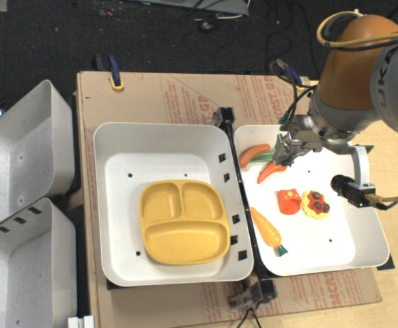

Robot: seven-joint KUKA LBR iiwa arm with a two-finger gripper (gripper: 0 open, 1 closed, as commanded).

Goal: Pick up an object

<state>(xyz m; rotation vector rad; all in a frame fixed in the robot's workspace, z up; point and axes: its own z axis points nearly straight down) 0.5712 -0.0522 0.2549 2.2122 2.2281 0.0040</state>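
The two-finger gripper (pixel 285 152) is seen just above the red plastic chili pepper (pixel 271 171); its grip state cannot be told.

Grey arm (pixel 390 80), orange band, black cables.

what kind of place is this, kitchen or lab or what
Most likely a robotics lab test bench, not a kitchen. A grey and orange robot arm reaches over two white bins, the food is toy pieces such as a plastic carrot, and loose cables trail across the dark floor.
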